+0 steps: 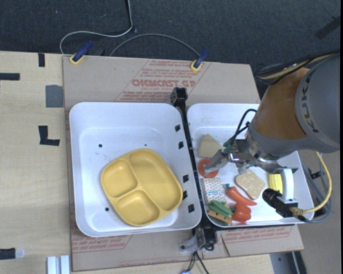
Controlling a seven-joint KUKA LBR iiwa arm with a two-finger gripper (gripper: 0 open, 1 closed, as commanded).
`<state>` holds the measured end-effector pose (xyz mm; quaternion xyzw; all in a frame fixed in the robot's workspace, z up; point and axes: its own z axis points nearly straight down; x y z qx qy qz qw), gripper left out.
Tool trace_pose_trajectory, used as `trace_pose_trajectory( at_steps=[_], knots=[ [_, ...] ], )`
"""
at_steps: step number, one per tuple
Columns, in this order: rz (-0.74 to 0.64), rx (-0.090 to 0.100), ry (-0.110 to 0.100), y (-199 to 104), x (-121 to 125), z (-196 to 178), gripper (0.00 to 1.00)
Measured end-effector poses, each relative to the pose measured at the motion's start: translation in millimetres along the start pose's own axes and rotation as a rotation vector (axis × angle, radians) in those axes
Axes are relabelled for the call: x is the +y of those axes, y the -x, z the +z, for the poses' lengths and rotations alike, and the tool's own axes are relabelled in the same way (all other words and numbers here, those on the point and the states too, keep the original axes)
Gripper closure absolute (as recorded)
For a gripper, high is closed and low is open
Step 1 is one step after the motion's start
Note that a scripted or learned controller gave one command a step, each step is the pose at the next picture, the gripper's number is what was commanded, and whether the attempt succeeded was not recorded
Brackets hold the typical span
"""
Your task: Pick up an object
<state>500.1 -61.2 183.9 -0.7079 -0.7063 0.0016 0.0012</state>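
My gripper (pixel 216 162) hangs low over the left part of the right bin (pixel 217 114). It is right above a red round piece (pixel 205 168), whose left edge shows beside it. A beige wedge (pixel 208 146) lies just behind the gripper. A slice of toast (pixel 250 183) lies to its right, under the wrist. Nothing can be seen held.
The right bin's front holds a patterned white card (pixel 212 188), an orange carrot (pixel 239 195), a red pepper (pixel 242 213), a green and orange piece (pixel 220 210) and a yellow corn cob (pixel 276 182). A yellow divided plate (pixel 140 186) lies in the left bin (pixel 88 119).
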Motion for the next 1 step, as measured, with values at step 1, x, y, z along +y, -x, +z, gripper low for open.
trace_pose_trajectory(
  at_steps=[1],
  knots=[
    [-0.001,-0.003,0.006,34.6,43.6,103.3,0.00]
  ],
)
